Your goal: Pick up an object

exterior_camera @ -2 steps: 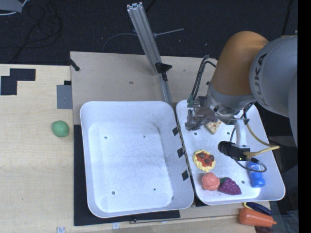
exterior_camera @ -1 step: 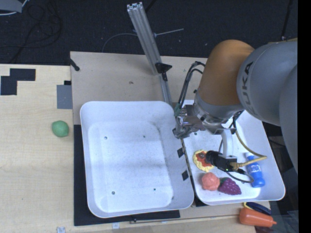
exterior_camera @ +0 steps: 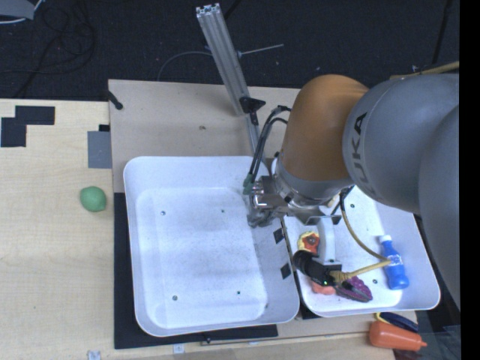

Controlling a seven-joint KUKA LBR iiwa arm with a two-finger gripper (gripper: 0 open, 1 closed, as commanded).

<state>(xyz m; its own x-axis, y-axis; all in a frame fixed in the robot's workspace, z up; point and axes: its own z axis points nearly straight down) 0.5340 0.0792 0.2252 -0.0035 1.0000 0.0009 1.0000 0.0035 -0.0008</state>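
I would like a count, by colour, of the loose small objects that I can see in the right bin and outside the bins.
Blue: 1, a bottle in the right bin
Purple: 1, an object in the right bin
Yellow and red: 1, an object in the right bin
Green: 1, a ball on the bench
Orange: 1, an object by the bench's front edge
Total: 5

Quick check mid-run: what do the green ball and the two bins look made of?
Green ball: looks like soft foam or rubber, with a matte surface and no glint; uncertain. Left bin and right bin: likely hard white plastic, with thin moulded rims and a faint speckled sheen.
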